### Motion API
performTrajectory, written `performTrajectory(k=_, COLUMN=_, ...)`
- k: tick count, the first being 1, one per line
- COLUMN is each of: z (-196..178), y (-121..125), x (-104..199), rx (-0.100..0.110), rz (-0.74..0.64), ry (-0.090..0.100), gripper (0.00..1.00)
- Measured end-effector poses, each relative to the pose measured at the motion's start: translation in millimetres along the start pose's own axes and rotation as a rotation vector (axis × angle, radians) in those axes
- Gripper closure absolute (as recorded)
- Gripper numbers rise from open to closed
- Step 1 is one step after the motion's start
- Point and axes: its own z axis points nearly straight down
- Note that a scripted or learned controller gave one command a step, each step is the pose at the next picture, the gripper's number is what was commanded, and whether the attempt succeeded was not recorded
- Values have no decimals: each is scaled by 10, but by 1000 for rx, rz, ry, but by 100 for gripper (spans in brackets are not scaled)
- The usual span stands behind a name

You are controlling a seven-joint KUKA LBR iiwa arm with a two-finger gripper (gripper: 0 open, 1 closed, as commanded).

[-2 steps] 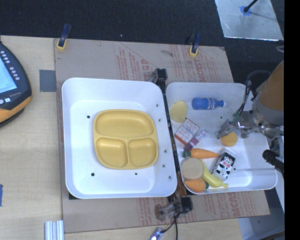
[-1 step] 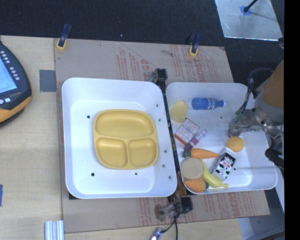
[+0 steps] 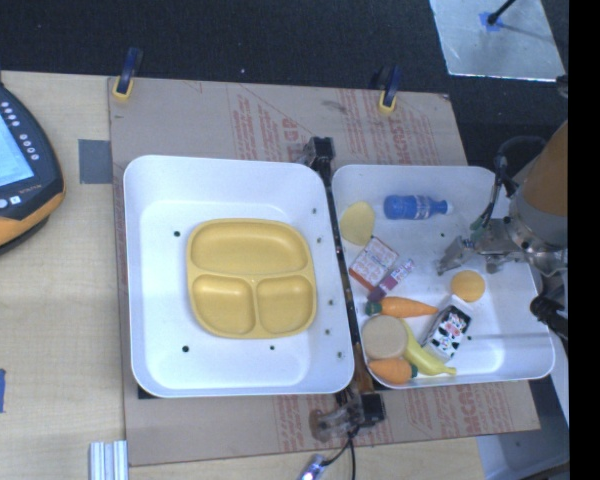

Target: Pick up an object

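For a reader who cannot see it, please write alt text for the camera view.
Seen from above, the gripper hangs over the right bin, among a blue bottle, a carrot, a banana and other small items. The left bin holds a yellow divided plate.

Looks like a robotics lab setup: a light wooden bench (image 3: 50, 348) with a brown cardboard sheet (image 3: 280, 118) held by blue-and-yellow spring clamps (image 3: 127, 74), an orange-and-grey handheld control pendant with a screen (image 3: 8, 168), and two shallow white plastic bins (image 3: 155, 268) with toy food.
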Motion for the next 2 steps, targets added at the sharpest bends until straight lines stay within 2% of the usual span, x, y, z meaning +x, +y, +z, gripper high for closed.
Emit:
performTrajectory(k=1, z=107, y=-407, x=15, rx=-3, rz=4, ry=2, gripper=0)
performTrajectory(k=2, z=-7, y=-398, x=2, rx=-3, rz=0, ry=0, gripper=100)
